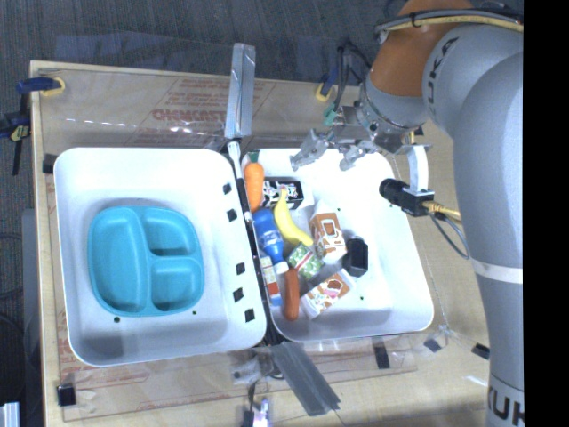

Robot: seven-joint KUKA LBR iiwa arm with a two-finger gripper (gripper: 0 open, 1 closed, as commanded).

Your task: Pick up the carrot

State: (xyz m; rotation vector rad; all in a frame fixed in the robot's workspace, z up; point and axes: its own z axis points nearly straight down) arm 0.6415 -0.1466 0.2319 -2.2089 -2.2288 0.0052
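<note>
The carrot [254, 186] is orange with a bit of green at its far end. It lies along the left wall of the right bin [404, 283], at the bin's far left corner, pointing toward the near side. My gripper [330, 154] hangs above the far edge of that bin, to the right of the carrot and apart from it. Its two grey fingers [305, 154] are spread open with nothing between them.
Crowded against the carrot are a banana [290, 221], a blue bottle [267, 233], a black-and-white carton [284, 189], small snack boxes [326, 235], a black block [356, 255] and an orange-red stick [291, 294]. The left bin [71, 176] holds a blue divided tray [147, 258].
</note>
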